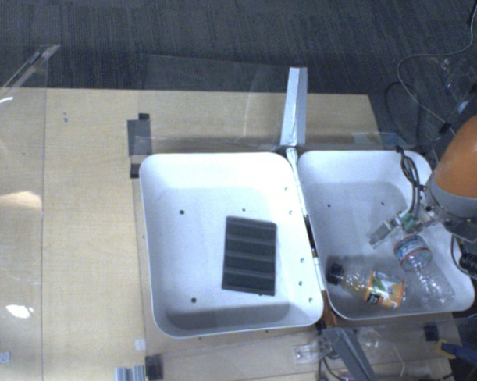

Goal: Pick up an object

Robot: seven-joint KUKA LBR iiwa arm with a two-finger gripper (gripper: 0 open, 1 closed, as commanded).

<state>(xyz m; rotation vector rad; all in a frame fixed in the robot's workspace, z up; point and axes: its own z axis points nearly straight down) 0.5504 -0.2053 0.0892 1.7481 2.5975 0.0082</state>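
The hand [390, 229] hangs low inside the right bin [343, 178]. Toward the divider and the far wall from it the white floor lies bare, giving open room. Just beside the hand on the arm's side lies a clear plastic bottle [419, 267], and nearer the front wall an orange-labelled bottle [368, 285] lies across the way. Beyond the divider, the left bin [176, 188] has free floor all round a dark ridged block [250, 255] at its middle.
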